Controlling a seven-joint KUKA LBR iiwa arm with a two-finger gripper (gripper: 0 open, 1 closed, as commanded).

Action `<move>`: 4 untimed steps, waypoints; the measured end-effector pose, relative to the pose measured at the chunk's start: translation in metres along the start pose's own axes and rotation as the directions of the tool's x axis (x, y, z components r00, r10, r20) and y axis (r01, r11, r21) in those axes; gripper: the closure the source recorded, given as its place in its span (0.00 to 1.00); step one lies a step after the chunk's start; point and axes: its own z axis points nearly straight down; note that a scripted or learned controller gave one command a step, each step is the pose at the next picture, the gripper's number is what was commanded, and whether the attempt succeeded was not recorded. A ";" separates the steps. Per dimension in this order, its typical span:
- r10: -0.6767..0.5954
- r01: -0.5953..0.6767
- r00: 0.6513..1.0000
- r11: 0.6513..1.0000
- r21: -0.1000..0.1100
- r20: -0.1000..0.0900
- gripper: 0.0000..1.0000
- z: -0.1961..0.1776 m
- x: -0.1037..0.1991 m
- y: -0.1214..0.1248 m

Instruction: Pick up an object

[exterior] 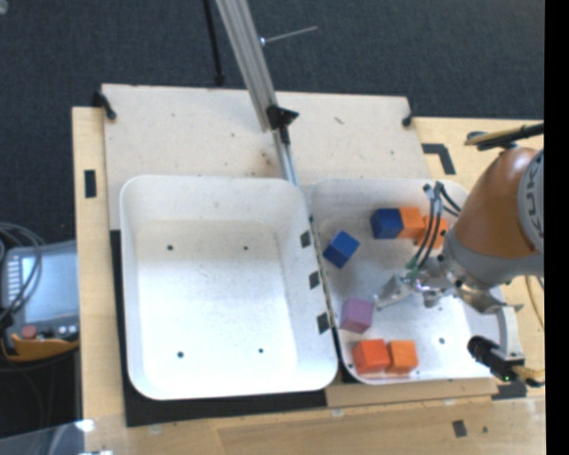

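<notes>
**Gripper low over right bin, nothing pinched yet**

Near edge of the right bin (pixel 474 373): 2 orange blocks touching side by side, the redder one (pixel 371 355) on the left, the lighter one (pixel 402 354) on its right. Just beyond them, by the bin's left wall, a purple block (pixel 357 315).

Mid-bin: the gripper (pixel 398 292) sits low, pointing toward the left wall, with the purple block just beside its tip. I can't tell from this slant whether it is spread or pressed together, and I see no block in it.

Further back: a blue block (pixel 340 248) near the left wall, then a darker blue block (pixel 387 223) touching an orange block (pixel 413 222) toward the far edge. The left bin (pixel 137 254) lies beyond the divider.

Risks, my judgement:
- Purple is the likeliest target; a sideways approach could shove it against the left wall instead of capturing it.
- Block looks tilted, so it may squirt out on closing.
- The wrist cables could snag the far orange block.

Writing: none I can read; the small screen off the bench's left edge is too blurred.
</notes>
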 end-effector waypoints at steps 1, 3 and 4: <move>-0.004 0.004 1.000 1.000 -0.007 0.000 0.00 0.006 0.000 0.001; -0.007 0.007 1.000 1.000 -0.013 0.001 1.00 -0.067 0.001 0.004; -0.008 0.008 1.000 1.000 -0.010 0.001 1.00 -0.122 0.009 0.005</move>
